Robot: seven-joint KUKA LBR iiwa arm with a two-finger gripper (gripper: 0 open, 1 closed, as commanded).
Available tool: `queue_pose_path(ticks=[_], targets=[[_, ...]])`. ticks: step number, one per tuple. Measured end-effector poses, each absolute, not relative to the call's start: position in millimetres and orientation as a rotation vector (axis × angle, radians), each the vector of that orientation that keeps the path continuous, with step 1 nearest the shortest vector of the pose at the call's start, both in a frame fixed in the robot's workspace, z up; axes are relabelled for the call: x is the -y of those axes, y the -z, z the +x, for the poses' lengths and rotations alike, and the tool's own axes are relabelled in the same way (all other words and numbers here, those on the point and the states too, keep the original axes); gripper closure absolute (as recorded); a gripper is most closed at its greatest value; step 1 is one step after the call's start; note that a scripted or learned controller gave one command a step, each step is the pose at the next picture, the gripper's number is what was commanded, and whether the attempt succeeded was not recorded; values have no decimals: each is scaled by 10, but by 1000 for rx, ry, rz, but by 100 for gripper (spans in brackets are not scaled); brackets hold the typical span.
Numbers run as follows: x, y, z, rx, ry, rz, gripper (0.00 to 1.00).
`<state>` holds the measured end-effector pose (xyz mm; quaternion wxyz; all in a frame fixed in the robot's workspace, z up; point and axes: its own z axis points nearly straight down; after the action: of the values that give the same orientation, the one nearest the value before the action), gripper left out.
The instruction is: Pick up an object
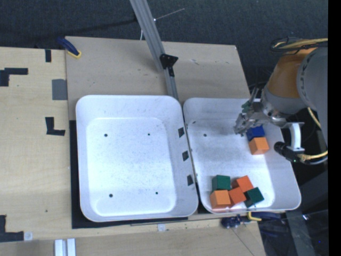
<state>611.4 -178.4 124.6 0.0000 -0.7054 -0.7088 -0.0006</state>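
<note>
The grey arm with its orange band [287,79] reaches in from the right over the right-hand shallow white bin [213,148]. Its two-finger gripper [244,122] hangs low in the upper right part of that bin, just beside a small blue block [256,133]. Whether the claw is open or closed cannot be told at this size, and no object is visible between its tips.

Touching the blue block on its lower right side lies a small orange cube [259,145]. Well apart from these, a cluster of blocks sits against the near wall of the same bin: a dark green block [221,183], an orange block [220,198] just below it, another orange block [237,196] beside that, a further orange block [244,183] above, and a dark green block [254,196] at the right end.

The left-hand shallow white bin [85,143] stands beside the right one on the pale wooden bench [32,169]. A grey metal rail [149,25] slants down from the top toward the gap between the bins.
</note>
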Motion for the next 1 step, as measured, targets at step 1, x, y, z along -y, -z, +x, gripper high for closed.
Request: queue_pose_path(ticks=[1], targets=[[1753,-1872,6091,2227,4,-2222,100]])
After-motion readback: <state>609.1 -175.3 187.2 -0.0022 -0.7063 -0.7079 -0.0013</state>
